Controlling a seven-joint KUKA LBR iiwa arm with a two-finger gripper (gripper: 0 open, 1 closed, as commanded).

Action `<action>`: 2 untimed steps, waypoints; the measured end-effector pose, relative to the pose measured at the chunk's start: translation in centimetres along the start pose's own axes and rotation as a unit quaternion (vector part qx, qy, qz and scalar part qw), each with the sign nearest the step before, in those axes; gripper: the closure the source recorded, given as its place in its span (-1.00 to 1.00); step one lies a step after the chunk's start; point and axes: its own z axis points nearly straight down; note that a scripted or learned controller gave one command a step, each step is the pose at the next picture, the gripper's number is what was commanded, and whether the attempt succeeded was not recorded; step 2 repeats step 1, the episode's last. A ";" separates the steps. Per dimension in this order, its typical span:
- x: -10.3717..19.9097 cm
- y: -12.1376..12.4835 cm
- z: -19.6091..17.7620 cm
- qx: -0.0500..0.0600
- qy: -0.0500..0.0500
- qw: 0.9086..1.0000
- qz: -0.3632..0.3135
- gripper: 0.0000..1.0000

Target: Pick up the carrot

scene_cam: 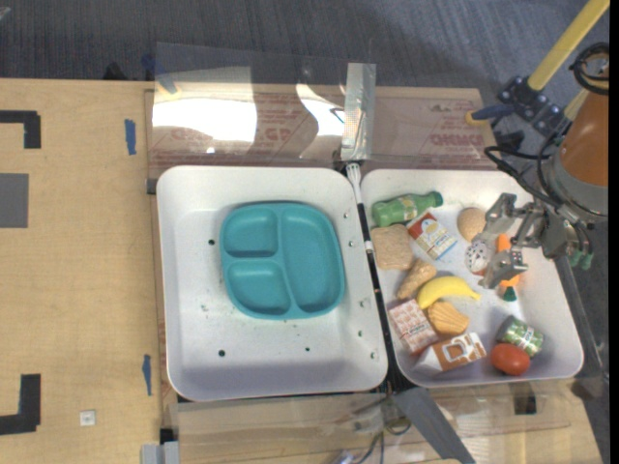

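Carrot (510, 275) in right bin (566, 303), orange bit showing beside gripper (507, 249) — jaws' state unclear. Probably light, stiff, smooth plastic toy — grip across thick middle, may slip.

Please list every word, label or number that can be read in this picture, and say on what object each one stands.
None can be read.
Red print on the clear panels behind the bins: blurred.
Labels on the green bottle, small cartons and can: too small.
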 end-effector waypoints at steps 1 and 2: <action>0.0 -0.1 -0.7 0.000 0.001 1.000 0.001 1.00; 0.0 -0.1 -0.7 0.000 0.001 1.000 0.001 1.00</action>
